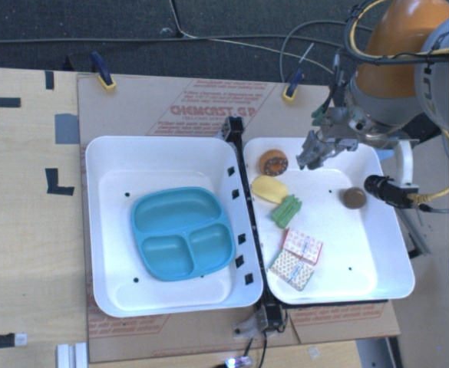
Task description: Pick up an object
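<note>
In the right bin (378,274) you have five loose things. A brown round piece (273,162) sits near the far left corner, a yellow piece (269,189) lies just in front of it, and a green ridged piece (286,210) touches the yellow one on its near side. Closer to you lies a patterned packet (297,258), and a small brown ball (354,198) rests apart by the right wall. Your pincer (310,158) hangs over the far part of this bin, just right of the brown round piece, pointing down and leftward; you cannot tell how far it is open, and nothing shows in its grip. The left bin (101,205) holds a blue divided tray (183,231). Both bins sit on cardboard (201,106) clamped to the desk (24,228).
</note>
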`<state>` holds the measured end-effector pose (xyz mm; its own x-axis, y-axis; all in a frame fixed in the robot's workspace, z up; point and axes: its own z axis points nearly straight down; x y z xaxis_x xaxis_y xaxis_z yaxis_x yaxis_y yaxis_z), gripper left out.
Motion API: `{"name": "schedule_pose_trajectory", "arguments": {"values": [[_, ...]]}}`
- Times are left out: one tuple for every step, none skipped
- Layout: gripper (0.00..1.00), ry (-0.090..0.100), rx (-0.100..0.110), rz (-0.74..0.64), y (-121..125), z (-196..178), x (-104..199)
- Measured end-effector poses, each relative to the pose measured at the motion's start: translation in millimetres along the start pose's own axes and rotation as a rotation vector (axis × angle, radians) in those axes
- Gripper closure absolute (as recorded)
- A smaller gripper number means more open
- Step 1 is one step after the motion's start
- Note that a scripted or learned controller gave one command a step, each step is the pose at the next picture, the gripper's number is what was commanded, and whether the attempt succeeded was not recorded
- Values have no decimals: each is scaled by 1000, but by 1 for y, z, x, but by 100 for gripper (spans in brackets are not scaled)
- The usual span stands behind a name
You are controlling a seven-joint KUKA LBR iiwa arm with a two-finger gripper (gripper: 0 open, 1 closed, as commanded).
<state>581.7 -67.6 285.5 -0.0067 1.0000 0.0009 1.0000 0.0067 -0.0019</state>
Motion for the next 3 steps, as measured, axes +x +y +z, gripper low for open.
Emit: {"name": "schedule_pose_trajectory", "arguments": {"values": [[100,-1,-1,1,20,8,44],[100,-1,0,1,37,29,97],[100,-1,1,2,45,48,143]]}}
